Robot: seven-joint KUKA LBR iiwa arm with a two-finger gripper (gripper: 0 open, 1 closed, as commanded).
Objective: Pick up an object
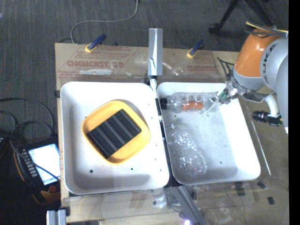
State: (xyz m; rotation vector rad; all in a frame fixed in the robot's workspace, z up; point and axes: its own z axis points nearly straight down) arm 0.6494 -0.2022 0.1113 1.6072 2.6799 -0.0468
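Robotics lab, grey arm (281,64) over two white bins (70,125), clamped board (112,62), floor cables (28,107)

Bench (93,62), two white bins (75,125) side by side

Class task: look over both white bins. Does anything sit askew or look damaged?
The yellow tray with black ribbed insert lies askew, rotated diagonally in the left bin. In the right bin, the lower clear plastic bottle looks crumpled.
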